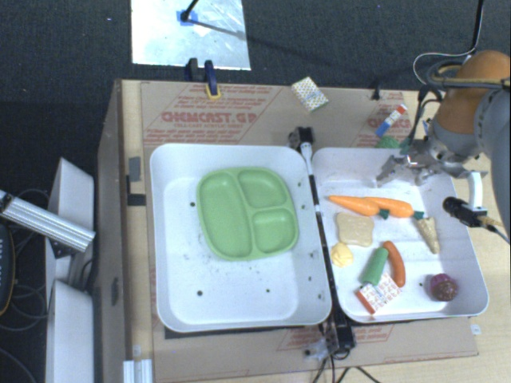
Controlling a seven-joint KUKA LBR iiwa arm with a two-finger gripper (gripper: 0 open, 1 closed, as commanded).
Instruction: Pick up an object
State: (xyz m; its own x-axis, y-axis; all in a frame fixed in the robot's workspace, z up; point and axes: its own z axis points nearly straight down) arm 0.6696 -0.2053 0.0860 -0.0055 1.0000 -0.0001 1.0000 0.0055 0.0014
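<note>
The gripper (406, 168) hangs over the far part of the right bin (471, 294), near its back wall, with the grey arm (471, 110) reaching in from the right. Its metal fingers look splayed apart and nothing sits between them — it holds nothing.

The nearest candidate is the carrot (370, 206), lying just in front of the gripper, toward the camera and slightly to the left in the view. Its long axis runs nearly left to right across the bin, the pointed orange end to the left and the green stub to the right. A grasp would probably want the fingers closing across that axis, on the thicker middle.

Other things crowd close. A pale slice of bread (355, 229) lies just beside the carrot on the near side, with a small yellow piece (342, 255) below it. A tan wedge (429, 234) lies to the right. Further toward the camera are a green tube (373, 266) and an orange sausage (395, 263) side by side, a red-and-white packet (378, 294), and a dark purple ball (442, 287) — all well apart from the gripper.

The left bin (180, 309) holds a green divided tray (247, 213).

The bread could be nudged if the fingers come down wide.
</note>
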